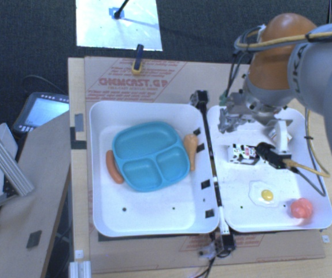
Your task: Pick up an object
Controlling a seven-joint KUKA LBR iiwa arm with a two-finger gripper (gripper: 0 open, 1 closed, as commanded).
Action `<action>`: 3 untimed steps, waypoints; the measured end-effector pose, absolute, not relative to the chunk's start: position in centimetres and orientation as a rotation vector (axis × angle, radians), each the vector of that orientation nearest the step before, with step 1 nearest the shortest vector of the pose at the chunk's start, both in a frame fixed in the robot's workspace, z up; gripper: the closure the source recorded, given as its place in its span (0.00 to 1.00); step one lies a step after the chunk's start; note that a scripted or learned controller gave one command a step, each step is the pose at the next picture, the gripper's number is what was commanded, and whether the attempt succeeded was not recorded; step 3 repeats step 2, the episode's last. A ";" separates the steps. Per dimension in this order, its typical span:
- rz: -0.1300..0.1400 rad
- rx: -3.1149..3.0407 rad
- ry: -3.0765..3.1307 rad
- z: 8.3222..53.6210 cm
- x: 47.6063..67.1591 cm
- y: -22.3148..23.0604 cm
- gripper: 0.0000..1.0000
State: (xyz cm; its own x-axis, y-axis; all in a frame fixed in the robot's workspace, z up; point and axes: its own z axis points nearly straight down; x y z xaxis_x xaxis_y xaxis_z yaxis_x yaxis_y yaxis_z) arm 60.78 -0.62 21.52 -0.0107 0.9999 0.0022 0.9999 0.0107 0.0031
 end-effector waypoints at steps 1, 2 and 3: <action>0.006 2.209 2.234 21.4 61.5 5.7 1.00; 0.005 2.211 2.231 22.7 61.7 10.8 1.00; 0.005 2.211 2.231 22.7 61.7 10.8 1.00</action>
